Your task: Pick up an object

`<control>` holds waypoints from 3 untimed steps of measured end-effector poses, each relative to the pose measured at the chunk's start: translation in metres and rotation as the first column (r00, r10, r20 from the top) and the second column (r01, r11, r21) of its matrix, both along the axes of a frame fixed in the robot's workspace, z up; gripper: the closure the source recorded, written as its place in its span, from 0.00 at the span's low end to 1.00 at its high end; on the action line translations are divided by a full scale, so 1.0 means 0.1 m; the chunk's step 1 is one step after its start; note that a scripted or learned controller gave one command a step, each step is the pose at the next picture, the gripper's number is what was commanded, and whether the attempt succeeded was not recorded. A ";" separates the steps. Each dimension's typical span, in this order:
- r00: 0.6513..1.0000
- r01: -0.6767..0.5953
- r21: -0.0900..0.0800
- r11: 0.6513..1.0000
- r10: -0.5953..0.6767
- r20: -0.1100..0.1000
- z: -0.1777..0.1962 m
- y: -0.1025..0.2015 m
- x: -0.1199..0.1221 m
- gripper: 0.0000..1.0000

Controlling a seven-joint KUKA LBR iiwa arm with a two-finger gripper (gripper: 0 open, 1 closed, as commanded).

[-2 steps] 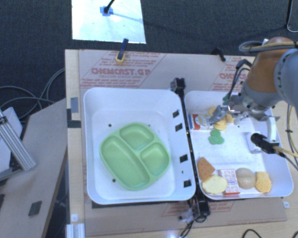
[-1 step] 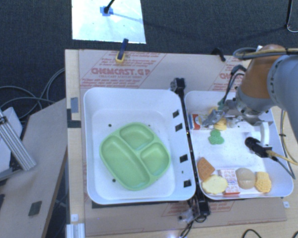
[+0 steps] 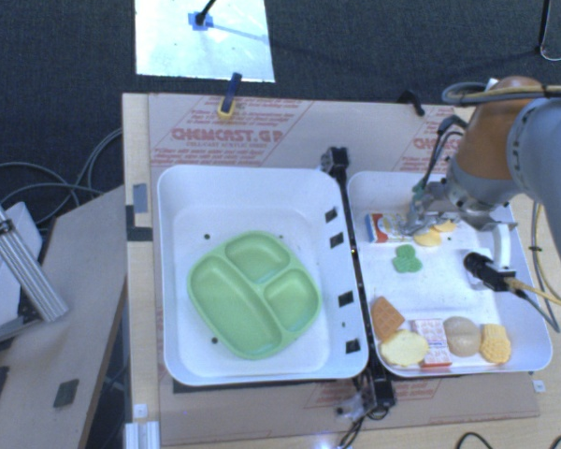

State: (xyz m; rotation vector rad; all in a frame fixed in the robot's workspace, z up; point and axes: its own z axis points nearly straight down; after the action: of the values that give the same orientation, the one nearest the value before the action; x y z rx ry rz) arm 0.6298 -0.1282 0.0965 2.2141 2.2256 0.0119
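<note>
Left bin (image 3: 182, 204): shallow, white, smooth plastic, bearing a pale green three-compartment tray (image 3: 253, 294), rigid and glossy. Right bin (image 3: 533, 349): toy foods scattered across its floor. The gripper (image 3: 421, 215), at the bin's 11 o'clock, hangs over a yellow piece (image 3: 428, 238); whether it is open or closed cannot be told. This piece, probably the target, looks light, stiff and slick, best pinched across its narrow width. A green piece (image 3: 408, 260) lies just at its 7 o'clock. Crackers (image 3: 387, 316), a round bun (image 3: 462, 335) and a ridged biscuit (image 3: 495, 342) cluster toward the bin's 6 o'clock.

Dark carpet floor (image 3: 56, 54); pale square sheet (image 3: 168, 36) lying on it.
</note>
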 end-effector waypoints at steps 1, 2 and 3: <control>1.000 0.001 -0.004 1.000 -0.001 -0.005 0.60 -0.02 -0.01 1.00; 1.000 -0.001 -0.004 1.000 0.001 -0.004 1.21 0.01 0.00 1.00; 1.000 -0.001 -0.003 1.000 0.001 -0.010 1.24 0.01 0.01 1.00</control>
State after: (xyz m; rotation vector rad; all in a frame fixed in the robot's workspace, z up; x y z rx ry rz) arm 0.6309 -0.1268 0.2209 2.2158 2.2304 -0.0024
